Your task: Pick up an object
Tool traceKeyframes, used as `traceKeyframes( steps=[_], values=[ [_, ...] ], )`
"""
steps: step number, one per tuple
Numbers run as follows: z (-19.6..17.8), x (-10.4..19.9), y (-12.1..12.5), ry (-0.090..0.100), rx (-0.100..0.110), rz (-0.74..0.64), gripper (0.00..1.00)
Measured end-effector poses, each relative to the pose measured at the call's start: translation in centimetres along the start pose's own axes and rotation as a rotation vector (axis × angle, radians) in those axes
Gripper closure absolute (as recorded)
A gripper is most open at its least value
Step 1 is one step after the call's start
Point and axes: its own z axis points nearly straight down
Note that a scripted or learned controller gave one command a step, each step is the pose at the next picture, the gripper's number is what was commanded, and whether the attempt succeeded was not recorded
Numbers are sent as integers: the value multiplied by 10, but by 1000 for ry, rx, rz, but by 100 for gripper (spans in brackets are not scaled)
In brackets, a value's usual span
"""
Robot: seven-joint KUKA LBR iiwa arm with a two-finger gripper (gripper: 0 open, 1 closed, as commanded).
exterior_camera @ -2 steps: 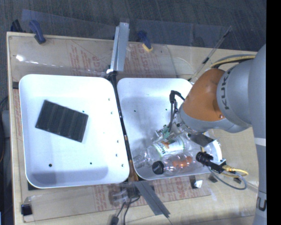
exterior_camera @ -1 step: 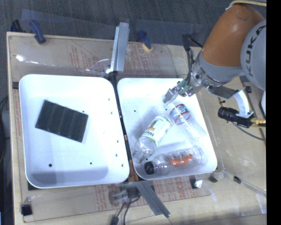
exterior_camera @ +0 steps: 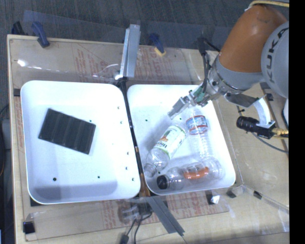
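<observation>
Gripper [exterior_camera: 185,103] hovers over right bin [exterior_camera: 142,98], above the bottles [exterior_camera: 169,143]; jaws' state can't be told.

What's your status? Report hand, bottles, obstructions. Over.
Hand low over right bin, holding nothing seen. Three clear bottles clustered there, untouched. Dark flat pad alone in left bin. Nothing blocking.

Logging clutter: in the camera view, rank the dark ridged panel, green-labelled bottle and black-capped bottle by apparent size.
1. dark ridged panel
2. black-capped bottle
3. green-labelled bottle, only slightly smaller; the two bottles overlap, so that order is unsure.
</observation>
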Motion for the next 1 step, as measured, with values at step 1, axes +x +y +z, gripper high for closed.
traceKeyframes(
  steps=[1],
  values=[
    [129,-26,-2,5,6,4,0]
  ],
)
